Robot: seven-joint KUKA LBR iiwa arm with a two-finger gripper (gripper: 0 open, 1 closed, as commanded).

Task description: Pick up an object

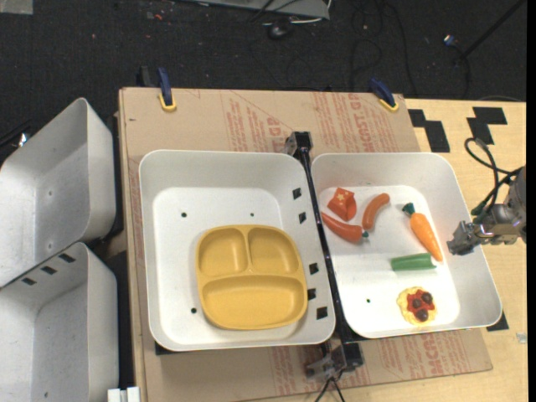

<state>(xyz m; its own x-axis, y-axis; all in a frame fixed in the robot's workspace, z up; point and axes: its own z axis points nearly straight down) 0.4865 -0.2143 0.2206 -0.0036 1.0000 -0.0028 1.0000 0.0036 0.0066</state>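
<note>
Gripper, finger state indiscernible, beside the right bin; should centre over carrot before descending.

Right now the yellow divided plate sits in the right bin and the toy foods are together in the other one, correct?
Not quite. The camera view shows the yellow divided plate in the left bin. The toy foods, among them the carrot and green piece, lie together in the other one, the right bin.

You see a mustard-yellow divided plastic tray at nine o'clock, an orange toy carrot with green top at three o'clock.
</note>
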